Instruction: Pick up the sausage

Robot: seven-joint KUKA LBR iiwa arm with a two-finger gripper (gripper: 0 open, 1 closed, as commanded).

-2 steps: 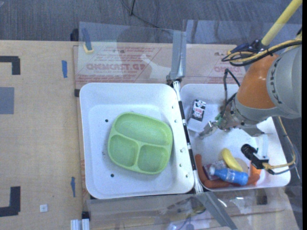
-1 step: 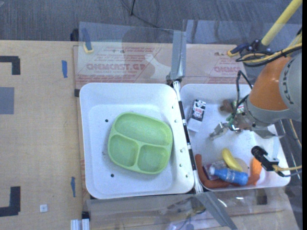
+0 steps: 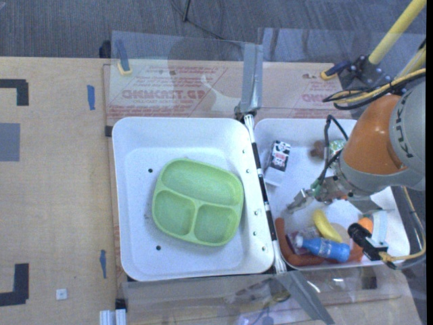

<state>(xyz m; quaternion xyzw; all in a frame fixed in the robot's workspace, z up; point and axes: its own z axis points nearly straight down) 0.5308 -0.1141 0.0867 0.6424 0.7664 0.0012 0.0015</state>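
Lower edge of the right white bin (image 3: 399, 212): reddish-brown curved sausage (image 3: 289, 248), my best read, long axis roughly left-right along the bin's near wall, its right part under the blue plastic bottle (image 3: 327, 249). Yellow banana (image 3: 327, 225) sits just above the bottle. Gripper (image 3: 308, 196) hangs above-centre in that bin; can't tell whether it's released or clenched, nothing visibly in it. So the sausage lies down-frame and slightly left of the gripper, near. Upper left: small black-and-white box (image 3: 279, 156).

fixed above the worktop (image 3: 54, 202), looking down at a slant on both bins (image 3: 135, 141), arm (image 3: 379, 147) entering at frame right.
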